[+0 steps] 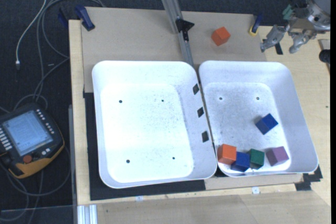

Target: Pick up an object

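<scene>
Along near edge of right bin: orange cube, blue cube, green cube, purple cube, in a row. Second blue cube toward right wall. Another orange cube on bench beyond bins. Gripper over bench's far right corner, fingers spread, pinching nothing.

Tabletop: two white bins side by side. Left bin: bare floor. Right bin: blue cube mid-floor; along the near wall, orange cube, second blue cube, green cube, purple cube. Loose orange cube behind the bins. Gripper at upper right, fingers apart, nothing between them.
</scene>
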`<act>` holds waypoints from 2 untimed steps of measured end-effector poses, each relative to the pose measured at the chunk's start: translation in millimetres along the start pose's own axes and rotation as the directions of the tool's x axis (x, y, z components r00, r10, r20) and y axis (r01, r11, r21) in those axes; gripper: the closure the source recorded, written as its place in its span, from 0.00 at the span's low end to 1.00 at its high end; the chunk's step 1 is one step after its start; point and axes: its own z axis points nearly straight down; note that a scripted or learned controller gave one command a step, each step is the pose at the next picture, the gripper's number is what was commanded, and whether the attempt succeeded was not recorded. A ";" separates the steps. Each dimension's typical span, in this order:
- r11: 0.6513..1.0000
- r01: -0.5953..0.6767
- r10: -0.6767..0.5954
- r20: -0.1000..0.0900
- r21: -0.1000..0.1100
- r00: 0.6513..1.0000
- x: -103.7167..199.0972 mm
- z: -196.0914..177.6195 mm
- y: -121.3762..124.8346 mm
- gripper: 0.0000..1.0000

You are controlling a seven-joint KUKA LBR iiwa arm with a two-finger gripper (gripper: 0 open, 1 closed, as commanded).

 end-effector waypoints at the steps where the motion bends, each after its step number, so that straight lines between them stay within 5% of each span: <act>1: 1.000 -0.002 0.002 0.000 0.001 1.000 -1.0 3.7 -14.8 0.00; 2: 1.000 -0.001 0.001 -0.004 0.008 1.000 25.3 174.4 -21.3 0.00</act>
